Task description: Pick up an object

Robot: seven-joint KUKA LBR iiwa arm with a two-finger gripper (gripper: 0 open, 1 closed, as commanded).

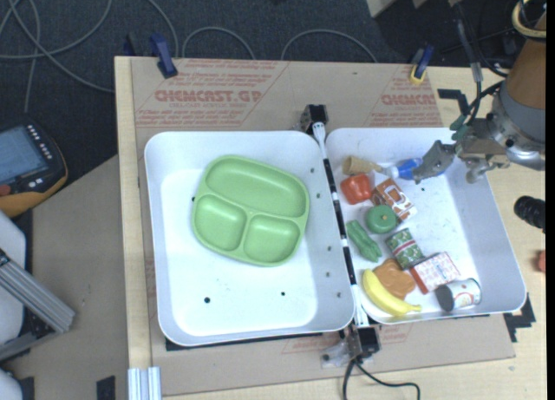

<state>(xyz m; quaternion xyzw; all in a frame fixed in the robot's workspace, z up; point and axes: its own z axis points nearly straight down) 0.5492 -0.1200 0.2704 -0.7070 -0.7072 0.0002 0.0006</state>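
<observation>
**Gripper at the far corner of the right bin, toys piled along the divider**

We take the right bin (486,225) as our landmark. The arm (525,103) reaches in over its far right corner, and the gripper (431,162) hangs low above the bin's far end, just beside a small blue-and-white item (406,169). We cannot tell how the fingers stand — they are dark and blurred against the white floor, and nothing shows between them.

The objects to pick crowd the bin's left half, along the wall it shares with the left bin (173,216). At the far end lies a tan piece (357,165); just nearer sit a red-orange tomato-like toy (355,188) and a small red carton (395,199), close together. Toward the middle we see a round green toy (380,219), a dark green vegetable (363,240) against the shared wall, and a small green can (404,247). At the near end a banana (388,296) curls beside an orange-brown lump (395,278), with a red-and-white packet (435,270) and a tipped can (460,294) to their right.

The bin's right half is bare white floor. In the left bin rests a green divided plate (251,210) — well apart from the gripper. Both bins sit on the bench (130,129).
</observation>
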